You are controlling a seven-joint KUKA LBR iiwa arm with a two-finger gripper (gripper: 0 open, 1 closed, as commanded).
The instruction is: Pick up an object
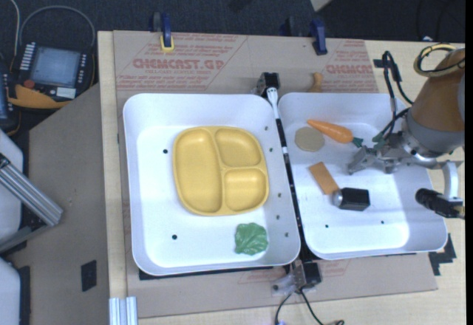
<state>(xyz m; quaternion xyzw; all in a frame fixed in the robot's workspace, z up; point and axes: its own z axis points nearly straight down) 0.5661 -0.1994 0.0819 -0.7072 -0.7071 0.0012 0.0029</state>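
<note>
The right bin (369,242) holds an orange carrot (329,131), a tan round disc (310,139), a brown-orange block (324,177) and a black and grey object (352,199). My gripper (375,162) hangs low over the right part of this bin, just right of the carrot's green tip and above the black object. It is open, its fingers spread with nothing between them. The grey arm with its orange band (436,105) reaches in from the right edge.
The left bin (148,168) carries a yellow divided plate (220,168) and a green leafy piece (251,238) near its front wall. A ridge (284,168) separates the two bins. Cables (392,87) trail beside the wrist.
</note>
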